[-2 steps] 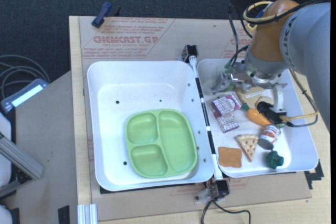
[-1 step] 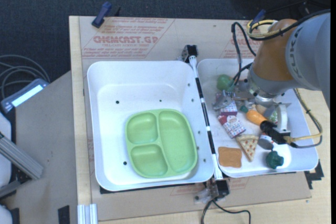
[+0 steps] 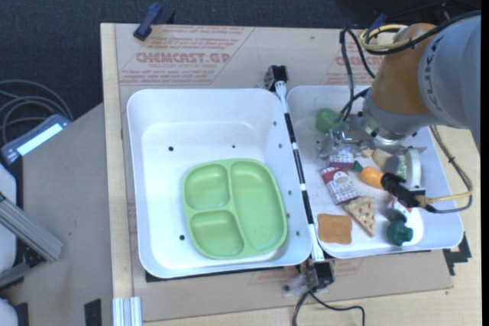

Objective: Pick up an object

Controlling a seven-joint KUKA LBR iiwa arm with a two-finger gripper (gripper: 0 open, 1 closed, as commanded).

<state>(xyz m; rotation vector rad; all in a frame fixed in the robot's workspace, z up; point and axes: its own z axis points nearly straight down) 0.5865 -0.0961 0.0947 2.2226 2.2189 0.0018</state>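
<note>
Dark carpet surrounded the desk [image 3: 229, 50]; the claw [image 3: 350, 140], finger state not discernible, sat low in the right bin [image 3: 306, 99] among toy food, just above a red packet [image 3: 338, 183], so nothing looked lifted and the pick was judged not yet done.

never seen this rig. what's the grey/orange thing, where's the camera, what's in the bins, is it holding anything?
The grey and orange thing is a robot arm reaching in from the right. Its gripper is low over the right bin; whether it holds anything cannot be told from here.

There is one fixed camera above the bench, looking down at a slant.

The left bin holds a green divided tray. The right bin holds small toy foods: a pizza slice, a tan toast-like piece, a red packet, an orange piece and green bits.
</note>
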